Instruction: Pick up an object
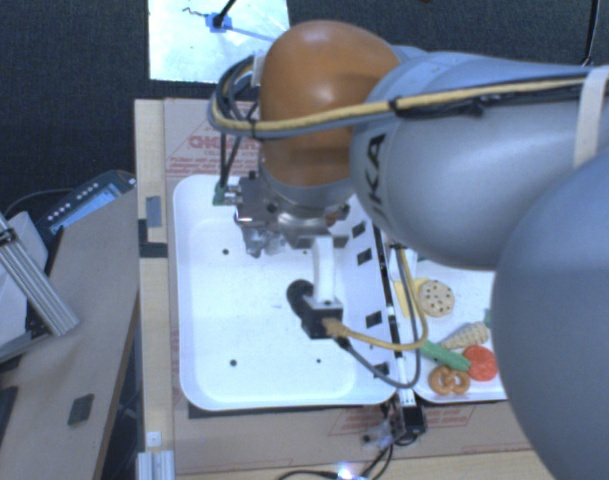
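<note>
My gripper (269, 236) hangs under the orange wrist band, low over the far part of the left white bin (214, 368). The arm's bulk covers most of the right bin (484, 396). In its near left corner lie several toy foods: a round cookie (436, 297), a pale corn-like piece (465, 335), a green piece (447, 356), a red round piece (482, 366) and a pretzel (449, 380). None of these is near the gripper.
A ridge (389, 298) with black marks separates the two bins. Left of the bench stand a grey side table (74, 318), a metal rail (24, 278) and a small handheld device (84, 200). A shiny sheet (219, 23) lies behind the bins.
</note>
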You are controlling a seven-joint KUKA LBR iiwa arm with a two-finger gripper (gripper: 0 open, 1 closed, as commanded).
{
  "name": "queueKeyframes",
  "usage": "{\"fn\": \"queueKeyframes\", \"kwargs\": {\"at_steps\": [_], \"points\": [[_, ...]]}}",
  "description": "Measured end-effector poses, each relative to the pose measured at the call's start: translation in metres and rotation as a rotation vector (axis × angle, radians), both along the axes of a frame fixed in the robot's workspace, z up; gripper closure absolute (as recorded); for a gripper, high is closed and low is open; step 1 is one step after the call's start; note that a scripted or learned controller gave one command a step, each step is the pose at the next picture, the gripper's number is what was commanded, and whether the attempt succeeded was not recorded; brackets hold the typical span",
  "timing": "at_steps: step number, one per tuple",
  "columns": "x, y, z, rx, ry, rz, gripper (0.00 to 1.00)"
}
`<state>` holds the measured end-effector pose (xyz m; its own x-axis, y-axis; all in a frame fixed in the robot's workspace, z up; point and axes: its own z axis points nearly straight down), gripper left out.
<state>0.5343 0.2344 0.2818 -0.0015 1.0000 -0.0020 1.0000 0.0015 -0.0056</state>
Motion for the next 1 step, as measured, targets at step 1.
{"fn": "queueKeyframes", "kwargs": {"at_steps": [1], "points": [[-0.0265,-0.0003,0.1820,0.012,-0.022,0.006,1.00]]}}
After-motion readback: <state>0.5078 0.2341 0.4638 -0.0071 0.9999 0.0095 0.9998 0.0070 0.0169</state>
